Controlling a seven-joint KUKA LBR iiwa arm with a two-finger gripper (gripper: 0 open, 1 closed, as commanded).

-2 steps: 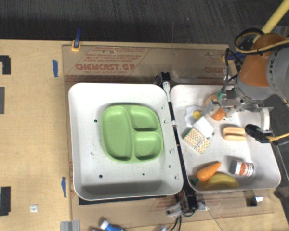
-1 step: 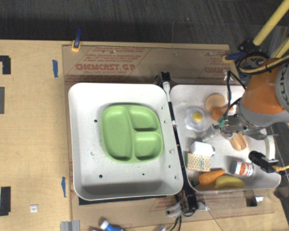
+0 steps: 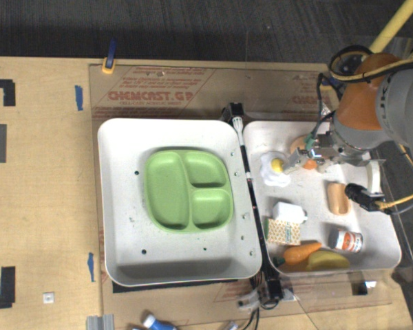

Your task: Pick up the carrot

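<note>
**A:** Since the carrot (image 3: 302, 253) lies at the lower edge of the right bin (image 3: 392, 243), toward the lower right of the frame, where does the end effector (image 3: 310, 151) sit against it?

**B:** Well apart. It hangs over the upper part of that bin, near a fried-egg toy (image 3: 275, 169). Whether its jaws are apart or together I cannot tell; the wrist hides them.

**A:** What crowds the carrot?

**B:** A yellow-green piece, perhaps a pickle or banana (image 3: 328, 260), touches its right end. A printed carton (image 3: 283, 232) stands just above its left end, and a small can (image 3: 346, 240) lies near on the right. The bin wall runs just below.

**A:** So how should the pick go?

**B:** In my judgement, travel toward the lower edge of the frame, come down on the carrot's thick orange middle, and close across its short width, so neither the yellow-green piece nor the wall gets pinched. The hot dog bun (image 3: 337, 198) lies on the way; pass above it.

**A:** And the left bin (image 3: 124, 239)?

**B:** It carries a green divided plate (image 3: 166, 191), no part of this.
</note>
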